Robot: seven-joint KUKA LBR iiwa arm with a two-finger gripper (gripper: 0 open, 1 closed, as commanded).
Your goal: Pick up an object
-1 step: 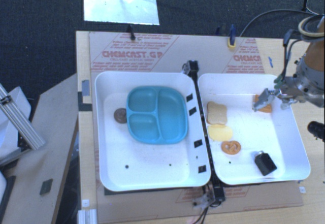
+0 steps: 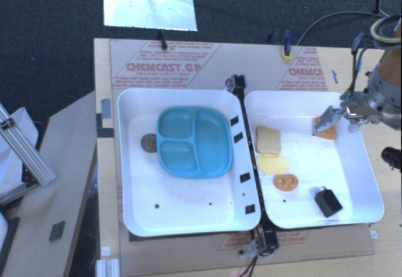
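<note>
Orange wedge [image 2: 326, 132], flat & triangular, in right bin [image 2: 370, 175], pinched between fingers [image 2: 328, 117].

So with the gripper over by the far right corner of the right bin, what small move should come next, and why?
Probably a short lift straight up. The gripper sits at the orange piece near the right bin's far wall, but whether it grips the piece cannot be told from here. A small rise would show whether the piece comes along.

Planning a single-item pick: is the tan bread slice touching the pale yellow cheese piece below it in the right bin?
Cannot tell. In the camera view the tan bread slice and the pale yellow cheese piece meet edge to edge, with no plain gap or overlap between them.
</note>
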